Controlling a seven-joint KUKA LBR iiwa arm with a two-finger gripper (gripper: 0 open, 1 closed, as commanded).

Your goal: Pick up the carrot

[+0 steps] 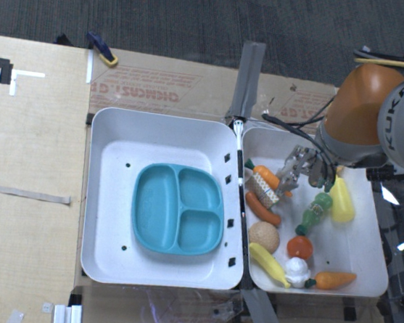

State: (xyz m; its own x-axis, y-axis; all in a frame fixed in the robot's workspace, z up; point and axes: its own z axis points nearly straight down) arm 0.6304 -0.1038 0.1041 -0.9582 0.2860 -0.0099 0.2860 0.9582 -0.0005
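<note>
The carrot (335, 280) is orange and tapered, with a green top at its left end. It lies flat in the front right corner of the right bin (368, 236). My gripper (292, 177) hangs over the back left part of that bin, well behind the carrot and apart from it. It sits just right of a small orange piece (264, 176) and above a brown and white item (268, 194). Nothing shows between its tips.
The right bin is crowded: a red-orange sausage shape (263, 209), a tan round roll (264, 236), a banana (270, 265), a tomato (299, 246), a white lump (296, 267) touching the carrot's top, a green bottle (315, 211) and a yellow fruit (341, 200). A blue divided plate (179, 209) lies in the left bin (104, 182).
</note>
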